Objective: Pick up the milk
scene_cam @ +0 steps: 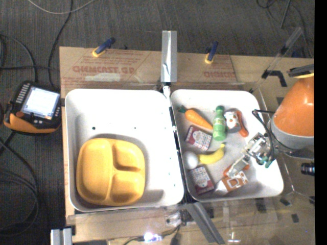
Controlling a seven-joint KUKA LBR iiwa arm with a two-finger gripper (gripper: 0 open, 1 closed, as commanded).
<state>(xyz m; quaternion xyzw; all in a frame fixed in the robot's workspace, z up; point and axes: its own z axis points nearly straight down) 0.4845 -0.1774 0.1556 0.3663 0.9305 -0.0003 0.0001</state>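
Observation:
The right bin (265, 185) holds several small cartons. A white carton with red print (232, 120) lies near the back right and looks like the milk, though its label is too small to read. An orange and white carton (234, 179) lies tilted at the front right. Two maroon cartons (198, 138) (202, 179) lie further left. My gripper (255, 149) hangs low over the bin's right side, just up and right of the orange and white carton and a little in front of the white carton. Nothing is visibly held in it.
In the right bin there are also a carrot (198, 118), a green bottle (219, 123), a banana (212, 156) and a white egg (190, 160). The left bin (117, 98) holds a yellow divided plate (111, 171). A pendant (33, 107) lies left of the bench.

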